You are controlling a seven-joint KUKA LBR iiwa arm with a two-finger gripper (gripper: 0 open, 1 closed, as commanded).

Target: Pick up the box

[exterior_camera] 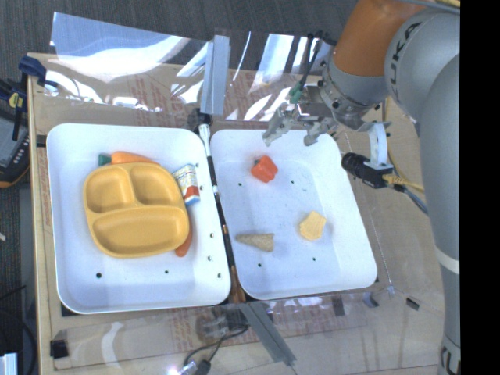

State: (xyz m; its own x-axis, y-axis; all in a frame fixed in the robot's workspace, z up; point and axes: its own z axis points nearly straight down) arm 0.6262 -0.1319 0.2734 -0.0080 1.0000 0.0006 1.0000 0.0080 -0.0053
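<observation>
The box (187, 184) is a small white carton with red and blue print. It lies in the left bin (70, 287), against the right rim of a yellow divided plate (137, 209). My gripper (295, 133) hangs over the far edge of the right bin (351, 276), well to the right of the box and apart from it. Its two fingers stand open with nothing between them.
An orange carrot-like piece (129, 158) pokes out behind the plate. The right bin holds a red piece (264, 169) just below the gripper, a yellow chunk (312, 226) and a tan wedge (256, 241). A ridge where the bin walls meet (212, 201) separates the bins.
</observation>
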